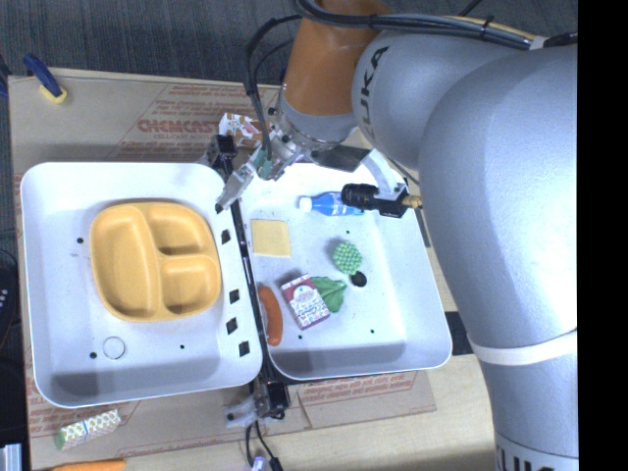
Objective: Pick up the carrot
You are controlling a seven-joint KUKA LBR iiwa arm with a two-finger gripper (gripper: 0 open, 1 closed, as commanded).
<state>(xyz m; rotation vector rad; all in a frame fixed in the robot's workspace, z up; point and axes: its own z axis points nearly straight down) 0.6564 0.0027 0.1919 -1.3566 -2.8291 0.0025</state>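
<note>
The carrot [270, 314], a slim orange-red piece, lies along the left wall of the right bin [417, 307] near its front corner. The gripper [245, 177] hangs over the rim between the two bins at their far end, well behind the carrot and apart from it. Nothing shows in its grasp. The grey arm with its orange band [324, 57] comes down from the upper right and covers the right bin's far right corner.
In the right bin lie a yellow cheese slice [271, 236], a blue bottle [329, 203], a green knobbly piece [345, 256] and a red box [306, 302] right beside the carrot. The left bin [49, 263] holds a yellow divided tray [157, 258].
</note>
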